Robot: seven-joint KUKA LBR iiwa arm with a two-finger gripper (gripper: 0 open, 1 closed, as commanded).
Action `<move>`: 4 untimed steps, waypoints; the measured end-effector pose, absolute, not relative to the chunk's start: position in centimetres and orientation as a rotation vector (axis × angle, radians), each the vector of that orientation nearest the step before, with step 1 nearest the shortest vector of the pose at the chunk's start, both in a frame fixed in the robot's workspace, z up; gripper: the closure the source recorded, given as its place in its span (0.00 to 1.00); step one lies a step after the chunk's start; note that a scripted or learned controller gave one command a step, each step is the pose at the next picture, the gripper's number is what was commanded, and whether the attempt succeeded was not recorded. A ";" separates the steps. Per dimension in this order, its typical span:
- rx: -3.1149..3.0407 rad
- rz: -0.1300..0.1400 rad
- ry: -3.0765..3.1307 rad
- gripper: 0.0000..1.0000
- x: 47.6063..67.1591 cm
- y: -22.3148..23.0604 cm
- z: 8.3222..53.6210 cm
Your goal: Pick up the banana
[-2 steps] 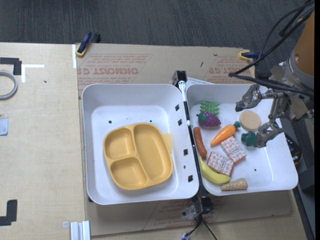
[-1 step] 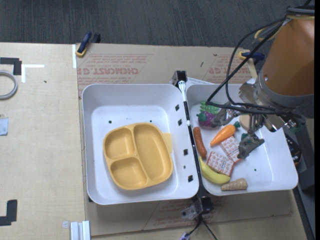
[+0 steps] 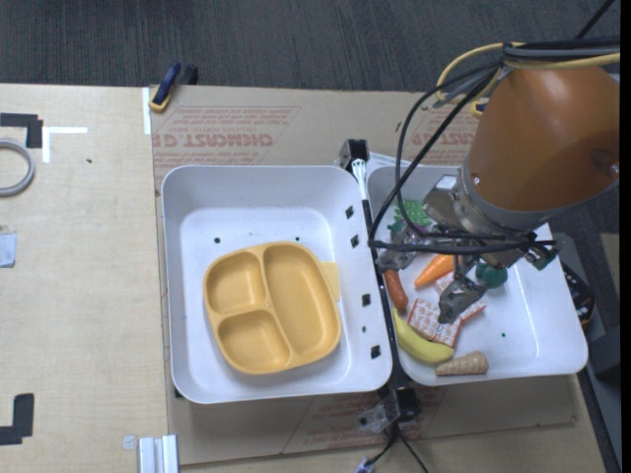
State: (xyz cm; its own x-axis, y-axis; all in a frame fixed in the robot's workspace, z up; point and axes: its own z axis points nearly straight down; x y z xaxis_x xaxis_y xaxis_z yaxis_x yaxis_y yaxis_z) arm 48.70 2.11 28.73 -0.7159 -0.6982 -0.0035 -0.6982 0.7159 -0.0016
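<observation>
- Banana (image 3: 418, 341) is lying in the right bin (image 3: 552, 348), near its front-left corner, right up against the wall next to the left bin (image 3: 187, 264).
- Your claw (image 3: 455, 302) hangs over the right bin, just above and to the right of the banana; honestly can't tell if it's spread or pressed together, and you can't see anything between its tips.
- Packed around the banana: a red-and-white checkered packet (image 3: 436, 321) touching it, a carrot (image 3: 434, 269), a little sausage (image 3: 395, 288), and a cone-shaped pastry thing (image 3: 463, 365) at the front.
- Left bin holds a yellow three-compartment plate (image 3: 271, 306).
- Both bins sit on cardboard (image 3: 227, 131) on the worktop (image 3: 79, 294).
</observation>
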 end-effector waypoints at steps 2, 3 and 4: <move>-1.609 0.000 2.696 0.00 47.9 -0.1 22.2; -1.934 0.000 2.471 0.00 48.3 4.5 24.3; -2.416 0.000 2.004 0.00 47.8 2.6 21.0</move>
State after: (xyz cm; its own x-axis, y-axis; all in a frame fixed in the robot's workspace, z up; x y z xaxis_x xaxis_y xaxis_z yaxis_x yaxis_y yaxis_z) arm 47.85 2.56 21.01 0.1848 -0.9828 -0.0013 -0.9828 -0.1848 -0.0016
